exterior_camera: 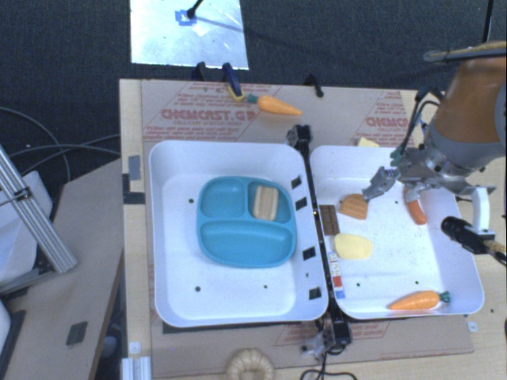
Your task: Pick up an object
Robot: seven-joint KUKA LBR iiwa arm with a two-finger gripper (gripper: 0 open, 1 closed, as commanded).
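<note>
Looking down from the fixed cam, I see the surface [198, 101] as a brown board with red print, carrying both bins. Left bin [178, 236] holds a blue divided plate [238, 232] with a tan bread-like piece [264, 203] in its upper-right compartment. Right bin [444, 267] sits flush beside it along a black seam. Arm [475, 105] comes in from the right, orange band up top, grey wrist below, hanging over the right bin's upper right.

Gripper [402, 182] is low over the right bin. One grey finger [380, 184] sticks out left, tip just beside an orange-brown food piece [354, 206]; I can't tell if they touch. A short orange-red item [416, 210] sits right under the gripper body. Can't tell from this angle whether the fingers are spread or closed, or holding anything.

Other candidates in the right bin: pale yellow lump [352, 247] near the seam, below the orange-brown piece; toy carrot [416, 300] lying along the front wall, green end to the right. A second carrot [273, 105] lies on the board behind the left bin. Small yellow bit [367, 142] at the right bin's back rim.
</note>
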